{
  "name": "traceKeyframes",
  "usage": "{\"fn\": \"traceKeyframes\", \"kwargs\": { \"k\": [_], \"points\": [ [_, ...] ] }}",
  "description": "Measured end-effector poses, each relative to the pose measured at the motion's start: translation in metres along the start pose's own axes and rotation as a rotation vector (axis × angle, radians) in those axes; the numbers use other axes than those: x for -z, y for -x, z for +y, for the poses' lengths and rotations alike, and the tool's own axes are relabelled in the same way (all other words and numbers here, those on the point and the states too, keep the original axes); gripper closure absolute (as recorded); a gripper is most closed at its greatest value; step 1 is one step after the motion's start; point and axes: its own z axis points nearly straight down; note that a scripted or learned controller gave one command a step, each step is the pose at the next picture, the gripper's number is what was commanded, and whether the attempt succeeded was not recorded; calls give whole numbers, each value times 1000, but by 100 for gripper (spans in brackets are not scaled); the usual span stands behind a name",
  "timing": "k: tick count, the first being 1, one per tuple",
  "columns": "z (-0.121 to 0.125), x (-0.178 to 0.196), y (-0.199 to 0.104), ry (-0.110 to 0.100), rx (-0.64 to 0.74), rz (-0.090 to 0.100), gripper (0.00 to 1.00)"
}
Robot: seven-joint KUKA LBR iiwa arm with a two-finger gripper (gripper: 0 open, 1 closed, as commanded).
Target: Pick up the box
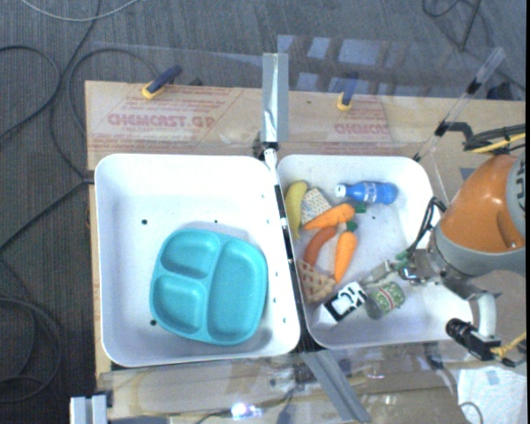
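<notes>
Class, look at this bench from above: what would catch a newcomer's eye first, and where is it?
The turquoise divided plate stands out, lying alone in the left bin. Next come the orange carrots amid a cluster of small items in the right bin, and the arm's orange band at the right edge.

box (345, 302) hemmed by can (386, 299), waffle cone (316, 283); carrots (336, 241) above

The desk (185, 122) is a pale wooden board with faint red lettering. Two shallow white bins sit on it side by side, the left bin (124, 237) touching the right bin (415, 325). Two yellow clamps (161, 80) grip its far edge.
</notes>
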Motion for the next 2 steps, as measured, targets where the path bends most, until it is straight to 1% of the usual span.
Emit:
{"fn": "traceKeyframes", "kwargs": {
  "k": [1,2],
  "points": [
    [52,0,16,-7,-154,22,0],
    [141,-2,12,1,-120,5,0]
  ]
}}
